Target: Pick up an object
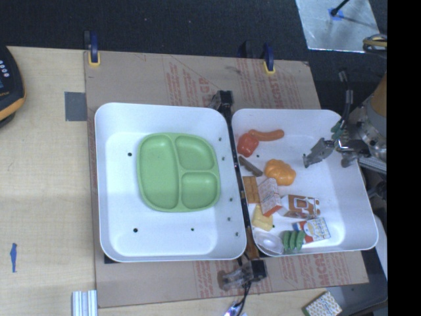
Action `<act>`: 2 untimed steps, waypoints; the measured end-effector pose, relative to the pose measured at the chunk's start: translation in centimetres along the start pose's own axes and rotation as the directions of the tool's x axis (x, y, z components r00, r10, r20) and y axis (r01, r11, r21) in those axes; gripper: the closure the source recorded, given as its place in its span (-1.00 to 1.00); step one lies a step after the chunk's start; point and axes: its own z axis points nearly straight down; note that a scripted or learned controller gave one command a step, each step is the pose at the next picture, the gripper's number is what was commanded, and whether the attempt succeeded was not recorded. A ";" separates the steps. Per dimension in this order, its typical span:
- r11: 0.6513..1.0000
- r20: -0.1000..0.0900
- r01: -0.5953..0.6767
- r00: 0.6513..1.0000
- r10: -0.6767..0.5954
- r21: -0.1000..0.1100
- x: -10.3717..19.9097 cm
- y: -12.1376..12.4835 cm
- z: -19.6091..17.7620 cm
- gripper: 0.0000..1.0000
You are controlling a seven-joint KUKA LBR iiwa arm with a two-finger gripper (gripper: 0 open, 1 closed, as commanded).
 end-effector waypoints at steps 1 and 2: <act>1.000 -0.002 0.005 1.000 -0.005 0.005 4.0 2.4 7.7 -1.00; 1.000 0.000 0.002 1.000 -0.002 0.003 4.5 3.1 13.5 -1.00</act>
